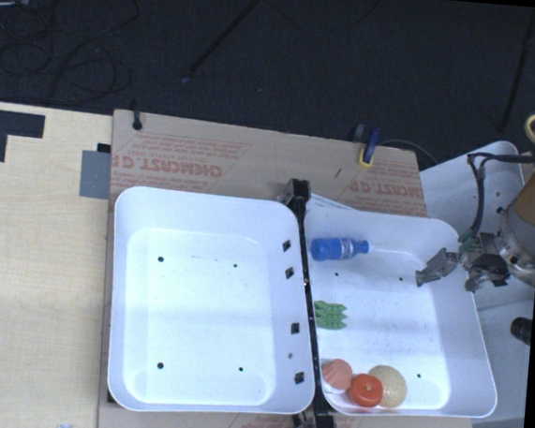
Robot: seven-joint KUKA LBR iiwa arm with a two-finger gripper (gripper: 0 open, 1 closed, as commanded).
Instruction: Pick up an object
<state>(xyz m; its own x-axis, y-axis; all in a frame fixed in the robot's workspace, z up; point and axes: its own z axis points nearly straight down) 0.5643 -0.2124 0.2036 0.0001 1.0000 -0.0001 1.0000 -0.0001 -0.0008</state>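
Observation:
The right bin [464, 321] holds a blue bottle [338, 249] lying on its side near the far left corner. A green pea pod [329, 315] lies by the bin's left wall. At the near edge sit a pink-and-white round piece [336, 374], a red tomato [365, 390] and a beige round item [388, 385], close together. My gripper [457, 270] hangs over the right bin's far right rim, fingers spread open with nothing between them, well right of the bottle.
The left bin [152, 244] stands beside the right one, parted by a black divider bar [302, 296]. Both rest on a cardboard sheet [216, 161]. A wooden bench top [28, 261] extends left. Cables run along the arm at right.

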